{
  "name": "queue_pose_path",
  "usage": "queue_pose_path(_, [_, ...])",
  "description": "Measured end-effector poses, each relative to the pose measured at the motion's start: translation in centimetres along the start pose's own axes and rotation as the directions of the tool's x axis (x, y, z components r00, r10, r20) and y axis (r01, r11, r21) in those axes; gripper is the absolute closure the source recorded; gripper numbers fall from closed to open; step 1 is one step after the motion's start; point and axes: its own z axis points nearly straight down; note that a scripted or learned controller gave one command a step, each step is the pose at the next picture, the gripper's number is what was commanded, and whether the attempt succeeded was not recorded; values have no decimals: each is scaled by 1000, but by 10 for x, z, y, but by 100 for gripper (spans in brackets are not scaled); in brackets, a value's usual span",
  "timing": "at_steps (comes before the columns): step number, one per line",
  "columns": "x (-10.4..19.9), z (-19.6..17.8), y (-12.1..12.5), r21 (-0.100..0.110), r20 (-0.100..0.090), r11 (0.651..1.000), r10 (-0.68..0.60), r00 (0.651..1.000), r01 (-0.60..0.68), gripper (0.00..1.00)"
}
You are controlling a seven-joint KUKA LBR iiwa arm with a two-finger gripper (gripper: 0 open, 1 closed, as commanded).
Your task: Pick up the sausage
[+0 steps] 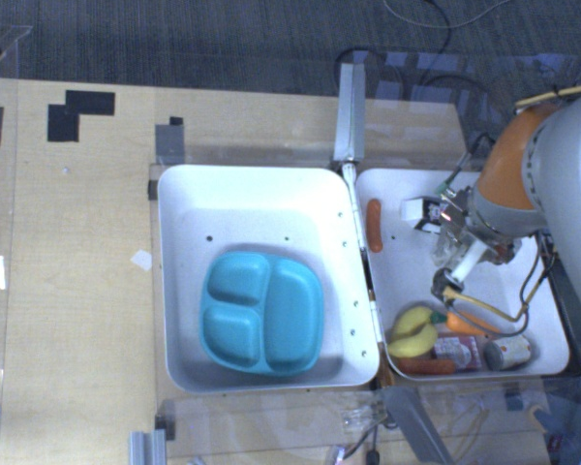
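While the grey arm [571, 153] with its orange band [508, 168] reaches in over the right-hand shallow white plastic bin [407, 269], the two-finger gripper [424, 213] hangs above that bin's far half. Whether it is spread or closed cannot be told from this slanted overhead view. The slim, reddish-brown, rod-shaped sausage [374, 224] lies near the gripper, toward the view's left of it and clear of it. It rests flat on the bin floor, close beside the wall that divides the two bins, with its length running along that wall. Well apart from the gripper, at the near edge of the same bin, a small heap of things is crowded together. A curved yellow banana [413, 329] lies nearest the dividing wall, with a long red piece [429, 365] just below it against the near rim. A tapered orange piece [476, 322] lies to the view's right of the banana. A short grey can [509, 353] lies on its side in the corner farthest from the sausage. What lies between the red piece and the can is too crowded to make out. Beyond the sausage and the dividing wall, well apart from the gripper, the left-hand shallow white bin [252, 206] holds a turquoise plastic plate with three compartments [263, 313], lying flat on its floor toward the near side. Both bins sit on a pale wooden bench [77, 260] marked with patches of black tape [77, 114] at its far left.
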Motion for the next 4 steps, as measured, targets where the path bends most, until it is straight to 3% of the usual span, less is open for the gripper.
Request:
queue_pose_path(1, [-19, -51, 23, 3, 5, 890, 455, 890, -455, 100])
queue_pose_path(2, [-94, -1, -46, 1, -1, 901, 434, 901, -434, 100])
queue_pose_path(3, [-90, -2, -43, -8, -11, 903, 429, 903, -429, 0])
queue_pose_path(4, [-33, 0, -27, -1, -4, 887, 462, 887, -462, 0])
